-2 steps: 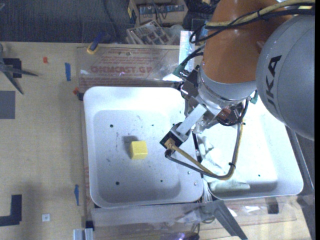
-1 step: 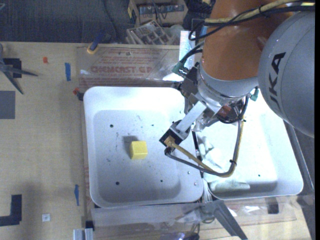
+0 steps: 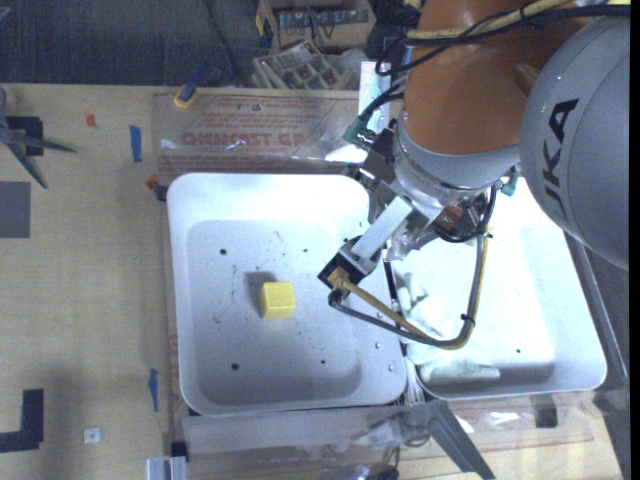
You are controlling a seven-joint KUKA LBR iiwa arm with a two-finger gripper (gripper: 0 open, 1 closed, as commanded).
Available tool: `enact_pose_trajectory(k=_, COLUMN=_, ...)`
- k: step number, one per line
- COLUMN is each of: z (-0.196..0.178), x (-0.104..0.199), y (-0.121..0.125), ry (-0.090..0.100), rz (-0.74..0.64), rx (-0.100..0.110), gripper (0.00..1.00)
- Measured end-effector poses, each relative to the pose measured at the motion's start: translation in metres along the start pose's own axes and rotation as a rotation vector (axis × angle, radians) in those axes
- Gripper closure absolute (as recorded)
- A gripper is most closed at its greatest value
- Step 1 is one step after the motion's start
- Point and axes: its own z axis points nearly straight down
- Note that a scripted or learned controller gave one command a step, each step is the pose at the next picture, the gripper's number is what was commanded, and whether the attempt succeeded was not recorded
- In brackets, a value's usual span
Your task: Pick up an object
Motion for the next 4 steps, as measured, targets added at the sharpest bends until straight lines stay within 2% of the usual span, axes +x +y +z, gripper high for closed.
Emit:
enact_pose_trajectory(k=1, z=-0.007, x=0.003, y=0.0, ry=-0.006, rz=-0.004, rx=0.0, gripper=1.0)
enact_pose_trajectory(k=2, z=-0.026, x=-0.016, y=0.001, ry=0.015, rz=0.45, rx=0.0, gripper=1.0)
enact_pose_trajectory(k=3, z=-0.034, x=-0.014, y=0.003, ry=0.012, rz=0.453, rx=-0.004, gripper=1.0)
enact_pose_trajectory(k=4, z=0.036, x=-0.065, y=0.038, ry=0.011, rz=0.687, rx=0.005, gripper=1.0)
